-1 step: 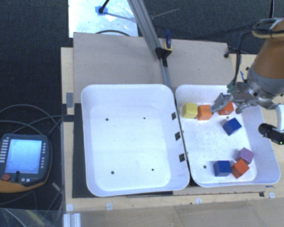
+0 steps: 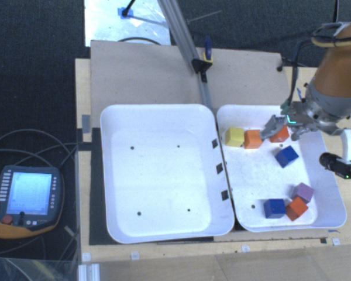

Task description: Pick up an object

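Gripper [image 2: 279, 129] low in right bin [image 2: 322, 215], over orange block [image 2: 279, 134] (grip state unclear), yellow block [image 2: 234, 137] nearby

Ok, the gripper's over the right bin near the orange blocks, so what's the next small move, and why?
Probably lower straight down a little. The gripper sits over the orange block at the right bin's far side, and nothing shows between its fingers. A second orange block and a yellow block crowd its left, so sideways drift risks a bump.
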Robot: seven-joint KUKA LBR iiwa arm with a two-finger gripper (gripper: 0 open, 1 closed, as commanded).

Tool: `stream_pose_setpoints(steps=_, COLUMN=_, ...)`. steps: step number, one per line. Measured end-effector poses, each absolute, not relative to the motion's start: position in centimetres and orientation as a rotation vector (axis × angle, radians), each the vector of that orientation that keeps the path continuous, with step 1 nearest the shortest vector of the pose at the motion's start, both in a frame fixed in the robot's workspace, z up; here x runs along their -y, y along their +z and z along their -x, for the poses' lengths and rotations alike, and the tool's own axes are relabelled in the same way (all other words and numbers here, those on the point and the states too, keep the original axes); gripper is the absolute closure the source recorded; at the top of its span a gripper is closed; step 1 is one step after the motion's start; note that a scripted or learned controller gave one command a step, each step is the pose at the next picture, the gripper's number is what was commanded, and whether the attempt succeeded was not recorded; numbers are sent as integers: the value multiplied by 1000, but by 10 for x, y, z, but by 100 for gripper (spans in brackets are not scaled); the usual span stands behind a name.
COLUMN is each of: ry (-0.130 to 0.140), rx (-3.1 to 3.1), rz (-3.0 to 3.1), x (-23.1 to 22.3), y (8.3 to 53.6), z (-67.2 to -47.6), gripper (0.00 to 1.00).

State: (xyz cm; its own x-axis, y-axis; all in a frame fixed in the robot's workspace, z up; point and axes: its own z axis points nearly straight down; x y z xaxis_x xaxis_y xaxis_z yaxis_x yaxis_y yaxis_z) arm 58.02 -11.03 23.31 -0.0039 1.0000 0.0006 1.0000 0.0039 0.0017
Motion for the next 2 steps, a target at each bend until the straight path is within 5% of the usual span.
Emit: stream_pose_setpoints(steps=2, ry=-3, rx=-2227, rz=-2220, x=119, y=123, z=-588, gripper=0)
